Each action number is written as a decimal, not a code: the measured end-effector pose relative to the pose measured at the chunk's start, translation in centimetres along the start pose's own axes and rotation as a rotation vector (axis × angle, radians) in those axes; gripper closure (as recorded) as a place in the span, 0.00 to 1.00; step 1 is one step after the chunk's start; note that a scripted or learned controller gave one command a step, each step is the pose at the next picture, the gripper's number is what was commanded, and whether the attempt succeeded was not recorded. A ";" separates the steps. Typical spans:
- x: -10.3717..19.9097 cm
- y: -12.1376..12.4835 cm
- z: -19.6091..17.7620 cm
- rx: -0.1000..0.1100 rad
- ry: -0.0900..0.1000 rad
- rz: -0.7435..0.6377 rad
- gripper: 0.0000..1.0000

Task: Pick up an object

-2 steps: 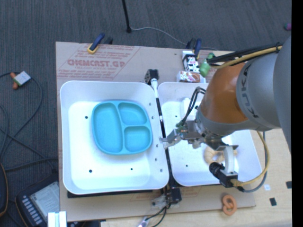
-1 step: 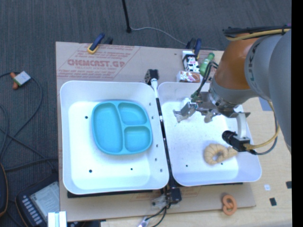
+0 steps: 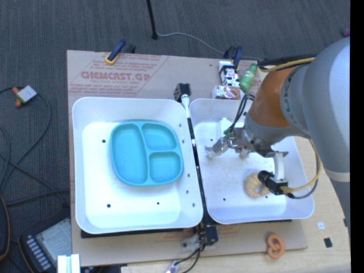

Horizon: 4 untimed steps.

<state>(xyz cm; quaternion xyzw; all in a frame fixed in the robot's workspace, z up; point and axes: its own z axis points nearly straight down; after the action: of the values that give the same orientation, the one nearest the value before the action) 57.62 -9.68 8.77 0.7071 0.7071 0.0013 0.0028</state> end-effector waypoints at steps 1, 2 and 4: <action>-0.1 0.0 -1.0 -0.003 -0.003 0.001 1.00; -0.4 5.2 -3.2 0.045 0.003 0.004 1.00; 5.5 -7.9 -9.7 0.007 0.003 -0.001 1.00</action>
<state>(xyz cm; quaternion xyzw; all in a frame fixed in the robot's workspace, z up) 49.70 -4.16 18.41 0.7066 0.7076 -0.0003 -0.0009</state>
